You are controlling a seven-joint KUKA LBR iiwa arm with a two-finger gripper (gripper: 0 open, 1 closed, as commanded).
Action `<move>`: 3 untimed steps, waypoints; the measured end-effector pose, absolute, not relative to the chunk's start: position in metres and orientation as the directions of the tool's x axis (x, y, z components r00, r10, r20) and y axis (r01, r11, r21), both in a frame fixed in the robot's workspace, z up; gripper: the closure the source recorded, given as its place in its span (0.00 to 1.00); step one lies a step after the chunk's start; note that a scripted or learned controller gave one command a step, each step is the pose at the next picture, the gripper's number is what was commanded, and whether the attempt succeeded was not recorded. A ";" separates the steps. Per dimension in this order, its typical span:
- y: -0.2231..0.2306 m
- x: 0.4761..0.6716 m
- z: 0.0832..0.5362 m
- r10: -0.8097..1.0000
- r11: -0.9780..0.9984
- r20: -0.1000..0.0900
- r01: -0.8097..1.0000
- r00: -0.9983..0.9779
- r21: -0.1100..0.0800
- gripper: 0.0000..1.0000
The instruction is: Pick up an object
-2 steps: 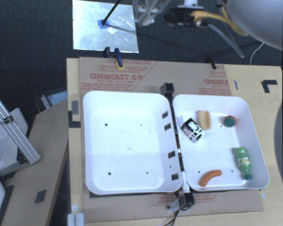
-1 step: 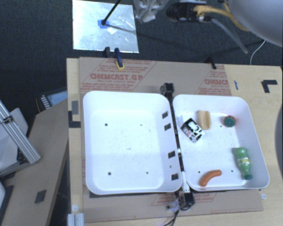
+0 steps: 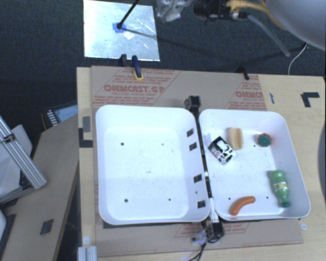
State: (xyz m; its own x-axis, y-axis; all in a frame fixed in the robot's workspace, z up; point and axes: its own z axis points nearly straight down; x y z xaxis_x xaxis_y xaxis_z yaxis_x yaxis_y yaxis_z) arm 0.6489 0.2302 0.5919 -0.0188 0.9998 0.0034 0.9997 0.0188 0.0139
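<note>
The right bin (image 3: 293,153) holds several objects. A tan bread-shaped piece (image 3: 234,137) lies near its back. Just in front of that is a black-and-white box (image 3: 221,150), close to the divider. A small green and red round thing (image 3: 264,139) rests at the back right. A green bottle (image 3: 279,187) lies along the right wall. An orange sausage (image 3: 242,205) is by the front wall. My gripper (image 3: 170,9) hangs blurred at the top edge of the view, high above the floor behind the bench and far from both bins.
The left bin (image 3: 109,153) stands beside the right one, joined by a black hinge strip (image 3: 201,163). A shiny metal sheet (image 3: 121,29) lies on the dark floor behind the bench. Grey framing (image 3: 20,160) stands at the left.
</note>
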 end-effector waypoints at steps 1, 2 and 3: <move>0.230 0.649 0.603 1.000 0.022 0.004 1.000 -0.022 0.016 1.00; 0.231 0.648 0.615 1.000 0.025 0.004 1.000 -0.025 0.019 1.00; 0.231 0.648 0.627 1.000 0.029 0.005 0.999 -0.029 0.025 1.00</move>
State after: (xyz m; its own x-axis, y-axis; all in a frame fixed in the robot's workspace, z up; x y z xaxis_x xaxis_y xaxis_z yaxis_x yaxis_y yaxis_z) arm 0.6483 0.2311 0.6266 -0.0288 0.9996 0.0049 0.9993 0.0287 0.0253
